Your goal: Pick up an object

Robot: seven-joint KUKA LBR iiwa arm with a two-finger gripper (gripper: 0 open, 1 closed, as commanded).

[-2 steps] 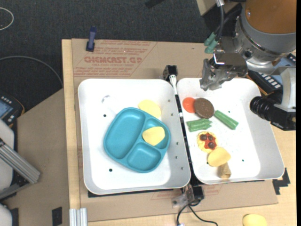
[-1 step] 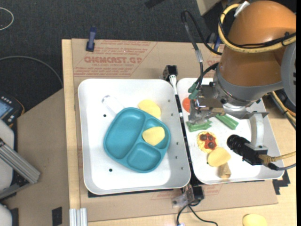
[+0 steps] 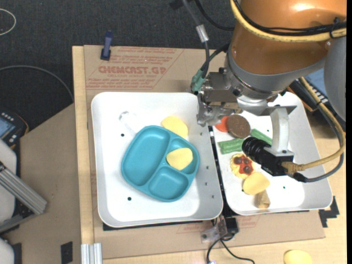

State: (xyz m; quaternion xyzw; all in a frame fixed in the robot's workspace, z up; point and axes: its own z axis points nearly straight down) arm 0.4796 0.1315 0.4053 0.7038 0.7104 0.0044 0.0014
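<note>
Toy food pieces (image 3: 248, 169) scattered in right bin (image 3: 313, 164)

My desk (image 3: 137, 65) wears a brown board printed with red lettering, and a small blue clip (image 3: 106, 45) sits at its far left corner. Dark carpet (image 3: 49, 26) surrounds it, with 1 yellow piece (image 3: 297, 256) lying near the front right.

- A dark grey carpeted floor (image 3: 49, 21) is seen around the desk, crossed by thin looping cables (image 3: 33, 70).
- The desk (image 3: 159, 65) is covered by a brown board printed with reddish lettering.
- A small blue clip (image 3: 106, 45) is fixed at the board's far edge.
- An aluminium frame rail (image 3: 25, 194) is seen at the lower left.
- Even, soft lighting is cast from above; faint shadows are thrown.
</note>
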